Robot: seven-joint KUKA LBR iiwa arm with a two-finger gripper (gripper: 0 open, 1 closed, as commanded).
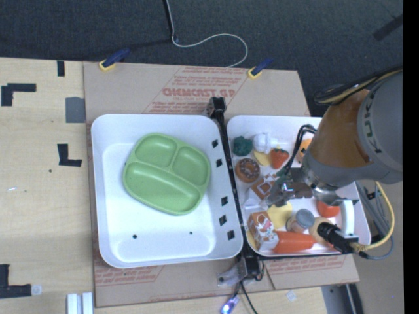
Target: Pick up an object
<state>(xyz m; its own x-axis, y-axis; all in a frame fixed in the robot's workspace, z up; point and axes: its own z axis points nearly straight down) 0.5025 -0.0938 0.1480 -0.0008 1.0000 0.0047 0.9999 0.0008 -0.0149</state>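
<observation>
right bin (258,124), claw (283,190) among toys

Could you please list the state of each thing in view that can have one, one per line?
Green divided plate: lying flat and right way up in the left bin, nothing on it.
Right bin: crowded with small toy foods.
Orange carrot: lying on its side along the near wall.
Strawberry: loose near the far wall.
Gripper: lowered among the toys; fingers unclear.

Single fixed overhead camera, slanted down, both bins (98,175) framed, seemingly mid-distance
</observation>
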